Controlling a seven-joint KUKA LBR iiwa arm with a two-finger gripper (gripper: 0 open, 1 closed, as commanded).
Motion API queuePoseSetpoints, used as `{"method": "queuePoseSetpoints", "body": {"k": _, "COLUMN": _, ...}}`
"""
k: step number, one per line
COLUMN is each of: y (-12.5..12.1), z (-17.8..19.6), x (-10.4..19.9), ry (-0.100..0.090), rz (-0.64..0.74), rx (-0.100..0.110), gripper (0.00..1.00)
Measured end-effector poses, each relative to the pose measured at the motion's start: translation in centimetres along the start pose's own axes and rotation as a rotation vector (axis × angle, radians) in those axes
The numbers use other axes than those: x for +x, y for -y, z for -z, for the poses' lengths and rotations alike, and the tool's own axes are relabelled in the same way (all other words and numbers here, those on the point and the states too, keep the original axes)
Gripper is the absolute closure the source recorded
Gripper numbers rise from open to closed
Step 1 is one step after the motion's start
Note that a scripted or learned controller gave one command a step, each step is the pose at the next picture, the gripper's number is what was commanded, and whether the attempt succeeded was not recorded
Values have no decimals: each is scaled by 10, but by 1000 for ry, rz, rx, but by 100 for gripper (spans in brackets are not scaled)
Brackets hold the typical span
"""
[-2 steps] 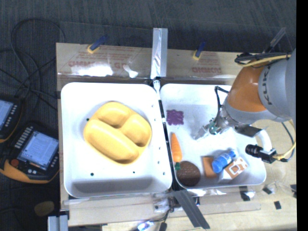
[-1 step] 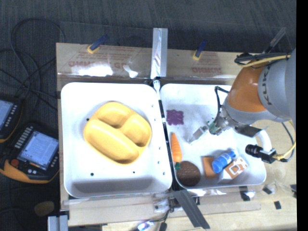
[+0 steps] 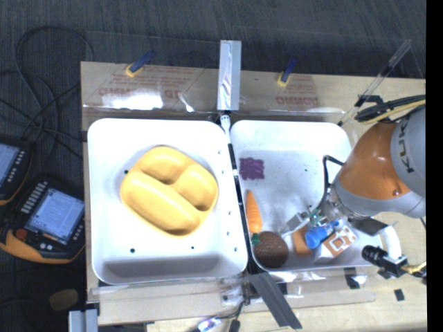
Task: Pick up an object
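Observation:
My gripper (image 3: pixel 313 225) is low in the right bin (image 3: pixel 291 151), near its front right part. Directly beside it lie a small blue object (image 3: pixel 315 238) and a small orange piece (image 3: pixel 301 241); whether either is held cannot be made out. A brown round object (image 3: pixel 270 248) rests at the bin's front left, with an orange carrot (image 3: pixel 254 211) lying just behind it along the left wall. A flat purple piece (image 3: pixel 252 168) sits further back. The arm's orange band (image 3: pixel 370 164) hangs over the bin's right side.
The left bin (image 3: pixel 111 144) holds a large yellow bread-shaped object (image 3: pixel 169 189) in its middle. A white and orange tag-like item (image 3: pixel 340 241) lies by the right bin's front right rim. Black cables and a handheld pendant (image 3: pixel 48 220) lie off the bench's left.

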State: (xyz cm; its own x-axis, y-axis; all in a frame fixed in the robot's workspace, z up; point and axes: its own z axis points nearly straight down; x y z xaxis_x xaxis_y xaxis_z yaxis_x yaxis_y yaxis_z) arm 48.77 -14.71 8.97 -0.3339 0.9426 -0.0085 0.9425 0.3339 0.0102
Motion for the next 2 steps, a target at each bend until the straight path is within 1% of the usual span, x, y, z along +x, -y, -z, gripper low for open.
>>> {"method": "queuePoseSetpoints", "body": {"k": 1, "y": -1, "z": 9, "x": 0, "ry": -1, "rz": 0, "rx": -2, "gripper": 100}}
{"method": "queuePoseSetpoints", "body": {"k": 2, "y": -7, "z": 4, "x": -47, "ry": -7, "rz": -121, "rx": 12, "gripper": 100}}
